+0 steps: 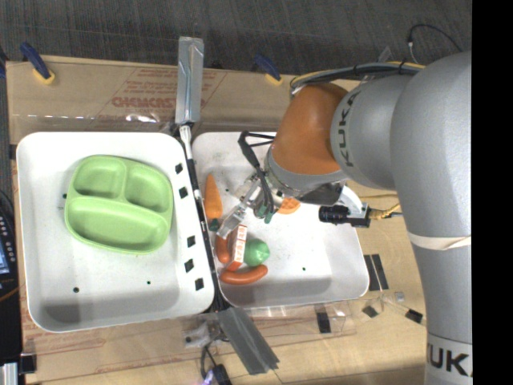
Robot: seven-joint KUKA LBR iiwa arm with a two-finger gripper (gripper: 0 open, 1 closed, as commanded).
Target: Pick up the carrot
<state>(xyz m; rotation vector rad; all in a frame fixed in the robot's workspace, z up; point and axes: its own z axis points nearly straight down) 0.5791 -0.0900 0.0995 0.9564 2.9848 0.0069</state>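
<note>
Left of the claw [240, 224], well apart, a green tray [120, 203] sits in its bin [32, 215]. Just left of the claw lies the carrot [212, 199], untouched; whether the claw is open I cannot tell. Shift left, centre over the carrot, avoid the green ball [256, 253] below.

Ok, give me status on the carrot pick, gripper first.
Gripper low in right bin, nothing seen between fingers. Carrot lies by bin's left wall, not held. Sausages and green ball crowd just below it.
</note>
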